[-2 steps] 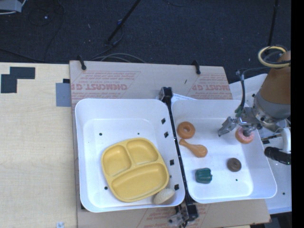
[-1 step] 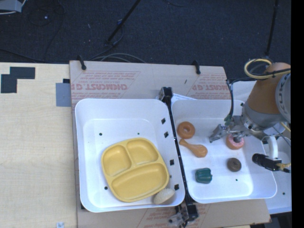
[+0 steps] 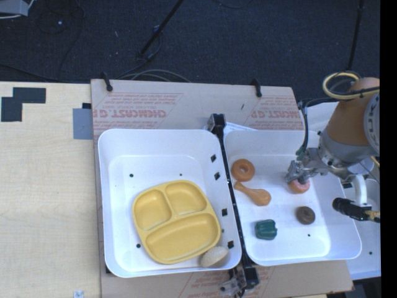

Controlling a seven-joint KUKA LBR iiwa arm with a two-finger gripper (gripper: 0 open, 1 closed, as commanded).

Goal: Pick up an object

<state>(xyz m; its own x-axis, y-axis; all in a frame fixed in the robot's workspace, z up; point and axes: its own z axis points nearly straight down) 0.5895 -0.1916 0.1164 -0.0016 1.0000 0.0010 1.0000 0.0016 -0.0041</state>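
While the gripper (image 3: 299,177) sits right on the pink piece (image 3: 301,187) in the right bin (image 3: 347,247), a slip looks likely.
Can't tell its grip state; an off-centre pinch could squirt it toward the brown disc (image 3: 305,215).

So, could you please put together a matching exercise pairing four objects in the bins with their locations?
Things:
1. yellow divided plate
2. green pepper
3. orange ring
4. brown disc

Places:
A. right bin, near the divider at the back
B. left bin, centre
C. right bin, right of the green item
D. right bin, front, near the divider

Pairs: 1-B, 2-D, 3-A, 4-C
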